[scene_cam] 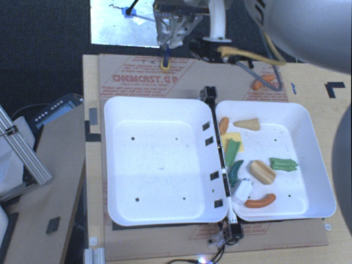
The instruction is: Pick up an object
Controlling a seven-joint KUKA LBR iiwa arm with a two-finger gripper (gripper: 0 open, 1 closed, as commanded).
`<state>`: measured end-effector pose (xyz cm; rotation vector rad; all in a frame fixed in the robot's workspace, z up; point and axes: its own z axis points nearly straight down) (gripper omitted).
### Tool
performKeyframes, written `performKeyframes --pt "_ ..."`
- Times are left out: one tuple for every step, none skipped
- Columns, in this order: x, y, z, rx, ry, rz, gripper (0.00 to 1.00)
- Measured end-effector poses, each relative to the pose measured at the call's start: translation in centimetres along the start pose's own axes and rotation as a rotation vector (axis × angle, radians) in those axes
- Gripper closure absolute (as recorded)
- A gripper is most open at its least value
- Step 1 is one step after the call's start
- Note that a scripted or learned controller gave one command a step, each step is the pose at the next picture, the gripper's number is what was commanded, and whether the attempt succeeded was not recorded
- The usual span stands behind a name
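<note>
Overhead, my gripper (171,37) hung beyond the bins, nothing visible between its fingers; open or closed, I couldn't tell. Toys lay clustered in the right bin (308,147), so my pick belonged there.

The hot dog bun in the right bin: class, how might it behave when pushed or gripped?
The bun looks rounded and oblong, so a sideways push may roll it. It looks like smooth toy plastic, probably light and slippery. A green pepper lies close beside it, so a push could shove that too.

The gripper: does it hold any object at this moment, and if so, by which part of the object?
Nothing is held. The gripper hangs above the bench beyond the bins, with nothing between its fingers; the toy foods lie in the right bin.
</note>
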<state>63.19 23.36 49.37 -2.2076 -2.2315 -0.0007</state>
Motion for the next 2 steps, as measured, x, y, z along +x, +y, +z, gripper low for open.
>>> performKeyframes --pt "0.4 -13.0 -2.3 -0.002 0.002 -0.001 1.00" --pt "0.2 -14.6 -4.3 -0.005 0.001 0.005 1.00"
